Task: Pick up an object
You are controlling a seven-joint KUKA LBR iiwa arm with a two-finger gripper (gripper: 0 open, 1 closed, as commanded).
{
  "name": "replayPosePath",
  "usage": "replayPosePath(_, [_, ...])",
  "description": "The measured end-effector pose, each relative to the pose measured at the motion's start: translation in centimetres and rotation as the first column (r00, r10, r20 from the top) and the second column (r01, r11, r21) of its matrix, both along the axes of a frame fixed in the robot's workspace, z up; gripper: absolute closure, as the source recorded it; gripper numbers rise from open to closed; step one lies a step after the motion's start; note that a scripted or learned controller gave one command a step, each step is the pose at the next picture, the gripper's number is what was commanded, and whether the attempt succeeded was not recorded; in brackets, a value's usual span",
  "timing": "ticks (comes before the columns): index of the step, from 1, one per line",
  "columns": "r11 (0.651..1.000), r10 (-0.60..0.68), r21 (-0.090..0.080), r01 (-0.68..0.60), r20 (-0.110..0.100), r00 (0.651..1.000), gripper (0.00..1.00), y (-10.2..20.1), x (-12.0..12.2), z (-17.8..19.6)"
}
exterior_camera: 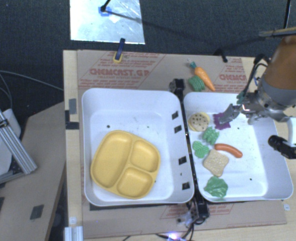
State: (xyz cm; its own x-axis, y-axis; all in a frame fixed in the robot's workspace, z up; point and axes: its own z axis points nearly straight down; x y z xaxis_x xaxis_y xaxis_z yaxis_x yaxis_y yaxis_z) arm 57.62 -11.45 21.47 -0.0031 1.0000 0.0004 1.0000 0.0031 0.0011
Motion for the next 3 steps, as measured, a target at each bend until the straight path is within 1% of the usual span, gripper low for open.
replayPosePath(1, [1.0,-0.006,0.003,0.006,-0.011,1.0,0.0,0.1,-6.0,-12.7])
replayPosePath(2, [1.0,0.001,-0.002,-0.001,0.005,1.0,0.0,-1.2,-2.7,-13.0])
replayPosePath(3, [1.0,-0.003,0.002,0.003,-0.005,1.0,0.0,1.1,-8.0,-13.1])
